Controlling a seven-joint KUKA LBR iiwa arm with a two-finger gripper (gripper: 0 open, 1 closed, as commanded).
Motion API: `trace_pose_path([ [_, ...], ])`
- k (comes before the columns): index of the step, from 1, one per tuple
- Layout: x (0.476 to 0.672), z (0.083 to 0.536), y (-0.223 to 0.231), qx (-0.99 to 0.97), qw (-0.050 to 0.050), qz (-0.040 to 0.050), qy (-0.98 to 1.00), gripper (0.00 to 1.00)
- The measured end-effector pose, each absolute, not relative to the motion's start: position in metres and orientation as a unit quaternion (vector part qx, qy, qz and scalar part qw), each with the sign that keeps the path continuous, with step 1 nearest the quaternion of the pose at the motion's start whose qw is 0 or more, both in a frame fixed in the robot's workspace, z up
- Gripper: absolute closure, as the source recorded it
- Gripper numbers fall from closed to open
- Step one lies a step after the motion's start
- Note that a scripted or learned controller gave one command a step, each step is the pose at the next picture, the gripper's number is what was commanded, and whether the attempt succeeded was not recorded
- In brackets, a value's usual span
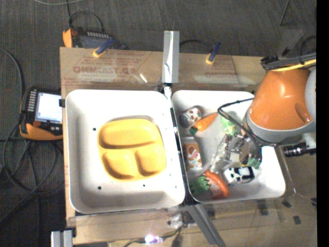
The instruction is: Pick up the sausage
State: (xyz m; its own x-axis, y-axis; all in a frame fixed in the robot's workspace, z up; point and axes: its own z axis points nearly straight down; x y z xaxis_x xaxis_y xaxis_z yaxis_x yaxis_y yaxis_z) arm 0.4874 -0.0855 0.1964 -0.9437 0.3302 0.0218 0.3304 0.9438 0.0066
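The wooden counter [72,68] is carrying two shallow white bins, and the grey arm with its orange band [282,102] is hanging over the right-hand bin [267,189]. Its claw [234,152] is hovering amid clutter; whether it is open or closed cannot be told. Just beside the claw, toward the bin's near wall, what I am taking for the sausage, a reddish-orange curved plastic toy [217,185], is lying. It is probably light, stiff and slick, best pinched across its middle.

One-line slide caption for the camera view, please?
Gripper lowered into the right bin among toy foods; yellow tray sits in the left bin.
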Motion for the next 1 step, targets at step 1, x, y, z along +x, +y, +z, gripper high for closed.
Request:
trace_pose_path([
  [1, 0.4874, 0.1963, -0.0856, -0.167, 0.010, -0.0049, -0.986, 0.00],
])
